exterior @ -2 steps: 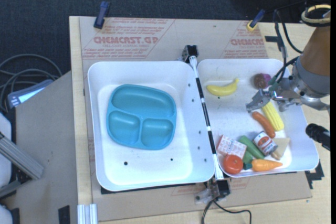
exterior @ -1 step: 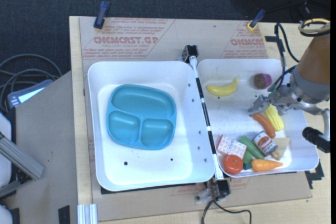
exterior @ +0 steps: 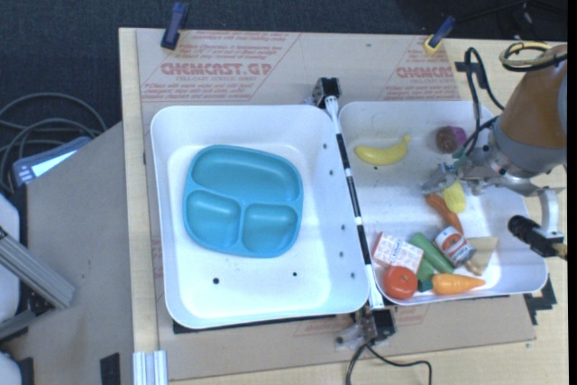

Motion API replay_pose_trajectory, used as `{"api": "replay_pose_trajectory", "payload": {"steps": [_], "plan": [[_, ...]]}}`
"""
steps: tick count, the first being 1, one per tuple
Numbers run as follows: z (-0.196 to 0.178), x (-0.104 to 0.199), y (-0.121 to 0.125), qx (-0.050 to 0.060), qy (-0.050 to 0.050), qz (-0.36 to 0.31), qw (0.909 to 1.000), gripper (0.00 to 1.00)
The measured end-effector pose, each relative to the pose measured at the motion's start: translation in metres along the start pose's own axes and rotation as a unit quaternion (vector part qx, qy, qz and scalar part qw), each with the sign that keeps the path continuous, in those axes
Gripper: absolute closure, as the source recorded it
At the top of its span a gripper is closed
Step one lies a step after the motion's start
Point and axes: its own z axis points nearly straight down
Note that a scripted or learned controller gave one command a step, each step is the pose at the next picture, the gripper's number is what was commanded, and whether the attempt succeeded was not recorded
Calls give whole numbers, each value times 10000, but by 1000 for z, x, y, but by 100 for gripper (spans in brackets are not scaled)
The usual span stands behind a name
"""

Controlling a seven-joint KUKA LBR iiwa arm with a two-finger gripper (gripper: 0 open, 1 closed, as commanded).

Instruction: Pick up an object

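Object to pick: most likely the small yellow piece (exterior: 453, 195) or the carrot (exterior: 444, 210) just below it, both in the right bin (exterior: 397, 117), mid-right, directly under the gripper (exterior: 448, 178). Can't tell the finger state; the tips are lost in the clutter, and nothing reads as clamped, so I'd call it unheld. Gripper hangs low over that spot and the arm (exterior: 532, 126) comes in from the right, which looks like a descent or a grasp try, my read only. Outward from there: purple ball (exterior: 448, 138) near the top wall, banana (exterior: 382, 152) lying apart to the left. A tight pile sits at the bin's near edge: red-and-white carton (exterior: 398, 252), tomato (exterior: 400, 283), green vegetable (exterior: 431, 252), small can (exterior: 450, 243), second carrot (exterior: 458, 284), pale wedge (exterior: 480, 252). The pile is touching and overlapping, so the looser items up top are probably the easier picks. Left bin (exterior: 171, 194) holds a blue divided plate (exterior: 243, 199), likely the drop zone. The bins butt together along a clipped seam and rest on a cardboard sheet (exterior: 216, 63) held by clamps at the back. Its red print reads roughly "CHEMCAST GP"; the smaller lines are unreadable. Carton and can labels are too small to read.
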Motion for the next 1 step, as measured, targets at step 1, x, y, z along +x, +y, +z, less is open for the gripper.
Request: {"api": "replay_pose_trajectory", "payload": {"steps": [1], "plan": [[-4, 4, -3, 55, 36, -9, 10000, 100]]}}
